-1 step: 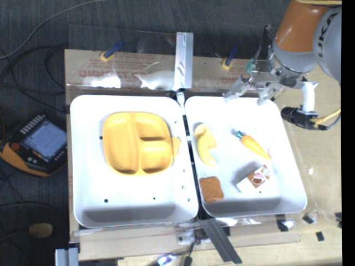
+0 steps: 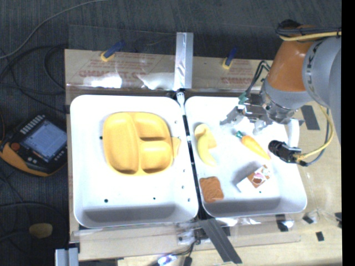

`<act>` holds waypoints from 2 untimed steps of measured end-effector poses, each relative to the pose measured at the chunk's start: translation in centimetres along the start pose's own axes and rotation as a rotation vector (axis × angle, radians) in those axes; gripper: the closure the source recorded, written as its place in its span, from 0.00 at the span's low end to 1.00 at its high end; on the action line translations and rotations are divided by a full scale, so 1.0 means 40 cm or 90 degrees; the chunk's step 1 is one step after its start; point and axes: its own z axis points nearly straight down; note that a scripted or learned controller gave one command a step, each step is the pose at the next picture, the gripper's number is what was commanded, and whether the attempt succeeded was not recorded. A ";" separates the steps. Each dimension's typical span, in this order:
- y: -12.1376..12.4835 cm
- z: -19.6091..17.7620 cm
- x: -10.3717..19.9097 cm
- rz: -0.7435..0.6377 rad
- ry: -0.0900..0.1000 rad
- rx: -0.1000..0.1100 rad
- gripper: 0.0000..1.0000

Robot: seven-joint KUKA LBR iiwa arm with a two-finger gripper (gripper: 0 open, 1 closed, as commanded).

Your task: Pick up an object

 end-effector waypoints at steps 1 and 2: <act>0.080 0.218 -0.191 -0.068 0.001 -0.002 0.00; 0.080 0.196 -0.189 -0.068 0.002 -0.002 1.00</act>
